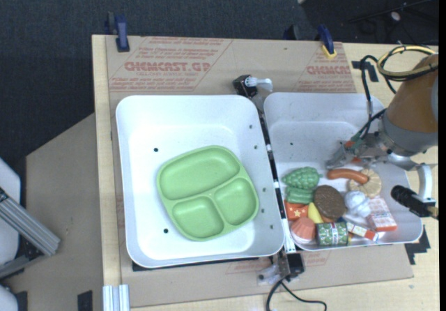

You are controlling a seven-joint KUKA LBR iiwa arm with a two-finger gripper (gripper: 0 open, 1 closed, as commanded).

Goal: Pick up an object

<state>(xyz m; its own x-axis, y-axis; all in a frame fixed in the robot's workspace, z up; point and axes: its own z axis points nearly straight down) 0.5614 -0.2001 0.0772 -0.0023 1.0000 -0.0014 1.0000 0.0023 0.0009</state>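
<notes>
A pile of toy food lies in the near part of the right bin (306, 125). In it are an orange-red sausage (348, 174), a green leafy piece (301, 178), a brown round patty (329, 201), a green can (332, 234) and a small red-and-white box (382, 220). My gripper (346, 155) hangs low over the right side of this bin, just above and behind the sausage, at the end of the grey and orange arm (411, 111). Nothing can be seen held in it.
In the left bin (139, 121) sits a green divided plate (208, 192). A black and white fitting (251, 84) sits at the far end of the seam between the bins. Blue and yellow clamps (120, 31) hold the board's far edge. Cables loop by the arm.
</notes>
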